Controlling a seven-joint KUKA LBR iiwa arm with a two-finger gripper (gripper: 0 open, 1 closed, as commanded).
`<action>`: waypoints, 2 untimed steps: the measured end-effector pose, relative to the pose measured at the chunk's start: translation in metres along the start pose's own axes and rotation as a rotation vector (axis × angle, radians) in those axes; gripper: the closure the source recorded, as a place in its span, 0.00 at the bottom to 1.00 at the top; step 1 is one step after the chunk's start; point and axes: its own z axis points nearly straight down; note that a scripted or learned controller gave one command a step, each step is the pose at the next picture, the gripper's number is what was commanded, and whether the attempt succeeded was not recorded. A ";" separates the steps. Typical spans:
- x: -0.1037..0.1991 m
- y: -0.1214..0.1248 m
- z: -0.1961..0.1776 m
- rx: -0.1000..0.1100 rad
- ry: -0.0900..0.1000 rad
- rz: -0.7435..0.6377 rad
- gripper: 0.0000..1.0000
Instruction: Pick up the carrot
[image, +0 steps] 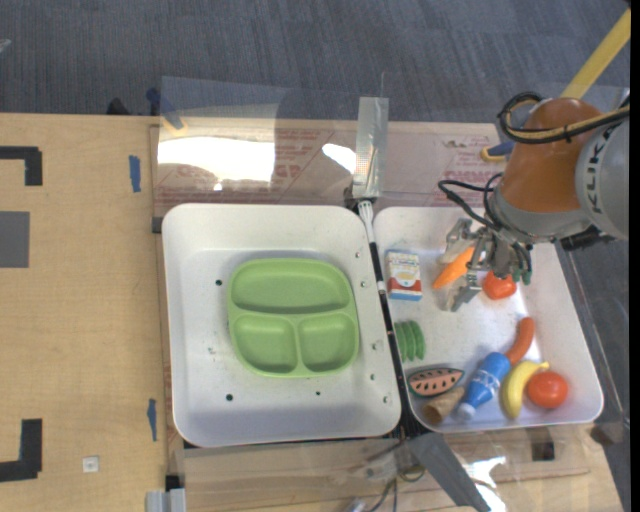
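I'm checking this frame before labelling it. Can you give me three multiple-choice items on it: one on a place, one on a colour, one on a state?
1. Where is the green divided plate?
A. left bin
B. right bin
C. on the bench

2. What colour is the bottle?
A. red
B. blue
C. white

3. What is between the fingers of the gripper?
A. banana
B. milk carton
C. carrot

Answers: 1 A, it lies in the left bin. 2 B, its body is blue. 3 C, the carrot sits between the fingers.
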 end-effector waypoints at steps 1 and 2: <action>-0.004 0.002 -0.015 0.001 -0.013 -0.003 1.00; 0.044 -0.027 -0.003 0.002 -0.005 -0.331 1.00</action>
